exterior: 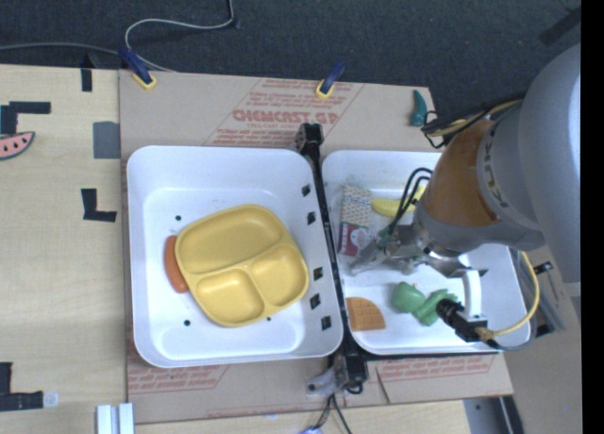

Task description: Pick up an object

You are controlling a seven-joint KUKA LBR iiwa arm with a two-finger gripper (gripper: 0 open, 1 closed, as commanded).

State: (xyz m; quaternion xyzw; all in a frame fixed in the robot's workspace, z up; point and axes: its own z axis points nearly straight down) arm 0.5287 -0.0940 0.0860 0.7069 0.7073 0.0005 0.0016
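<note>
- One gripper (377, 251) is lowered into the right bin (510, 276), reaching in from the right; its metal tips lie near the bin's left wall.
- Gripper state: cannot be told from this view; the tips are small and blurred against the items beneath them.
- No item can be confirmed as held.
- Arm (491, 187): grey body with an orange band above the wrist, covering the upper right part of the right bin. Black and yellow cables run along it.
- Just beside the gripper tips, on the left: a small patterned packet (355, 206) with a red-and-white part below it, lying against the bin's left wall.
- Just above the gripper: a yellow item (385, 205), partly hidden by the arm and cables.
- Below the gripper, apart from it: a green object (412, 300) on the bin floor.
- Lower left corner of the right bin: a flat orange-brown piece (365, 313).
- Left bin (151, 187): a yellow divided plate (242, 262) with three compartments, tilted; an orange item (174, 264) shows from under its left edge.
- Both bins rest on a cardboard sheet (274, 116) on the bench (57, 262).
- Two yellow-and-blue clips (138, 66) sit at the sheet's top edge.
</note>
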